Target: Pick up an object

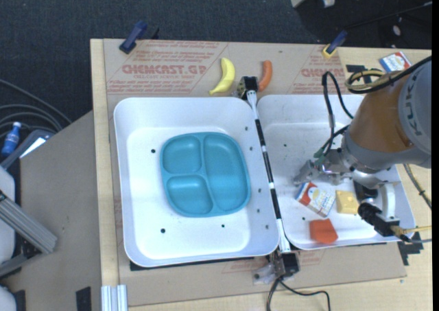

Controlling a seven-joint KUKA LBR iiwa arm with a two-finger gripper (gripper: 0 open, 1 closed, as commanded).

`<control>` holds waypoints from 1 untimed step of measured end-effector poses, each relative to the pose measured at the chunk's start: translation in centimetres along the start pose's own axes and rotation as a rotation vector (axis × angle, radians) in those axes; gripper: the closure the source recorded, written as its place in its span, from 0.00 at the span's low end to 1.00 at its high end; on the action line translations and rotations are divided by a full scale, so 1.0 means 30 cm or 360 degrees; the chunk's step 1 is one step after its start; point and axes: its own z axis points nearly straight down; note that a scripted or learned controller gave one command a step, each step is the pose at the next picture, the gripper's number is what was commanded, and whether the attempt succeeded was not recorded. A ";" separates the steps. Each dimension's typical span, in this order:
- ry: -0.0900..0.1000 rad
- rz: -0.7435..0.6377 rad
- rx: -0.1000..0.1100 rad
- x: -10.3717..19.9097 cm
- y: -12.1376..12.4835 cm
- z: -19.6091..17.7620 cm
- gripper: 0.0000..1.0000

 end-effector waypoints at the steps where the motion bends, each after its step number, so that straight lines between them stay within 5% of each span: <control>1: -0.0001 -0.0002 -0.0004 0.063 0.120 -0.002 0.00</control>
